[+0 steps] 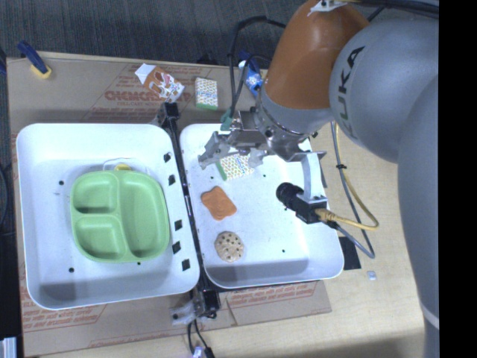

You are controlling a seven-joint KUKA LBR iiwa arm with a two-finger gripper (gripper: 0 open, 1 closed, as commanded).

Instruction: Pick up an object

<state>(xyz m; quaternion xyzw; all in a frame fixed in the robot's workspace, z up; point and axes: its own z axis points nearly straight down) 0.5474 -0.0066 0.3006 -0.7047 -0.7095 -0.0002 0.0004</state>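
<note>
Attention is being centred on the small patterned packet (237, 167), which is lying in the right bin (320, 263) close to its far wall. The claw (235, 148) is being held low, directly over it and touching or just above it. Whether the claw is spread or pressed together cannot be told from this slanted view, so nothing is being counted as gripped.

The step in hand is being judged as the final closing on the packet. For it to go well, the claw is best being centred over the packet's middle and lined up across its narrower side. The packet looks light and likely to skid on the smooth white floor, so the closing is best being done slowly. The lift is best being taken straight up, clear of the far wall.

An orange toy food piece (218, 203) is lying just in front of the packet, apart from it. A cookie (229, 246) is lying nearer the front wall, and neither is being crowded by the claw.

In the left bin (37, 274) a green divided plate (119, 215) is lying flat. Beyond the bins, a snack wrapper (160, 85) and a second patterned packet (206, 93) are lying on the worktop (387, 312).
</note>
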